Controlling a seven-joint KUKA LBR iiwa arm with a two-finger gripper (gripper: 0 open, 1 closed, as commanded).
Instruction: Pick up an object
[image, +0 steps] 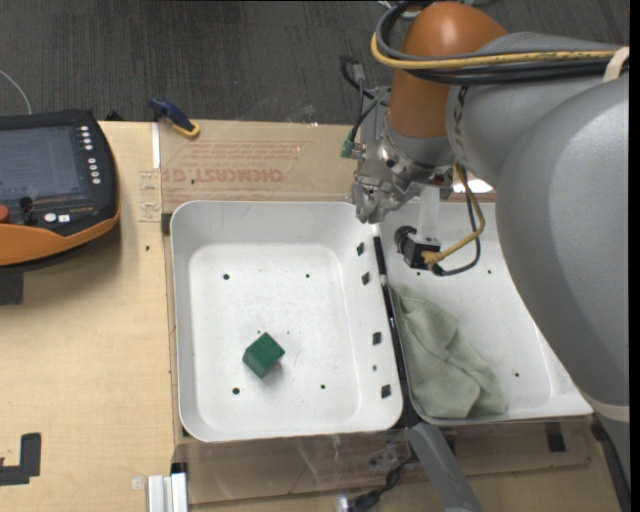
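Observation:
A small green block (264, 355) lies in the left white bin (200, 300), toward its near left part. A crumpled pale green cloth (445, 360) lies in the right bin (530, 350), against the divider between the bins. My gripper (368, 207) hangs at the far end of that divider, above the back rim, well away from both the block and the cloth. Nothing shows under its tip.
A teach pendant (50, 185) rests on the bench at the far left. Cardboard (240, 165) lies behind the left bin, with a blue and yellow clamp (172, 115) at its corner. The grey arm (560, 200) covers much of the right bin.

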